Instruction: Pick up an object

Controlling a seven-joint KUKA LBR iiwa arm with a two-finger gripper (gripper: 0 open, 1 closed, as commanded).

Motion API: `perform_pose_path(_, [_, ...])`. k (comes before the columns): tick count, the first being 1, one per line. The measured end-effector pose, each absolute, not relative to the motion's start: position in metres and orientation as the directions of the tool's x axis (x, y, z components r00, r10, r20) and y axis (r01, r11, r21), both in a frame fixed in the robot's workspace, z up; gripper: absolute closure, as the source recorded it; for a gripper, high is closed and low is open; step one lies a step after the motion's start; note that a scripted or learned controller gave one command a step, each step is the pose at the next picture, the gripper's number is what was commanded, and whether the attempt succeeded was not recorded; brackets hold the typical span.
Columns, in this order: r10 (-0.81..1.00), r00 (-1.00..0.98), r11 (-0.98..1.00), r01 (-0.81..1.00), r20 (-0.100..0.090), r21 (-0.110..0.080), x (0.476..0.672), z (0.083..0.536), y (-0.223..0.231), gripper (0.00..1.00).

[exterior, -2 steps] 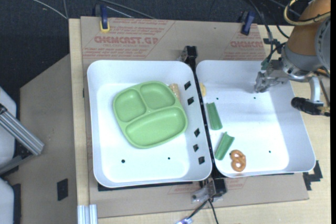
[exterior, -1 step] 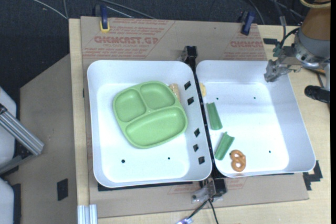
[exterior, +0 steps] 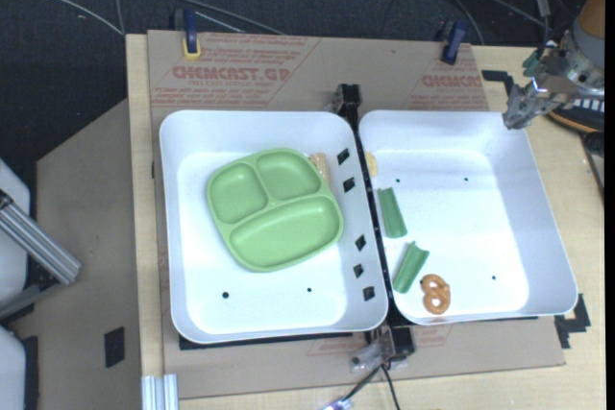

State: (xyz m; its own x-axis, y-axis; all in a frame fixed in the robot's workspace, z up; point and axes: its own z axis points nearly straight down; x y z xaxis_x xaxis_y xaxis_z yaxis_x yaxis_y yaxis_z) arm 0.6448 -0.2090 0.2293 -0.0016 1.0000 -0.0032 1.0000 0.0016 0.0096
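Well apart: pretzel (exterior: 435, 293), tool (exterior: 524, 108).

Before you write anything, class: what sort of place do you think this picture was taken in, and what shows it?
Probably a robotics lab test bench. Two shallow white plastic bins sit clamped on a board; toy items, a green divided plastic plate and a small brown pretzel, lie in them; a metal two-finger gripper hangs at the right.

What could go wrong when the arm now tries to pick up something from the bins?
The two green sticks and the pretzel lie close to the left wall of the right bin, so the pincer may bump that wall. The pretzel lies flat and near the second stick, so a grab might nudge both. The green plate is wide and may slip.
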Motion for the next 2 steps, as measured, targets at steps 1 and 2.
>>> perform_pose_path(1, [1.0, -0.002, 0.002, 1.0, -0.003, 0.009, 0.646, 0.285, -0.209, 1.0])
perform_pose_path(2, [1.0, -0.006, 0.006, 1.0, 0.003, -0.001, 0.631, 0.287, -0.159, 1.0])
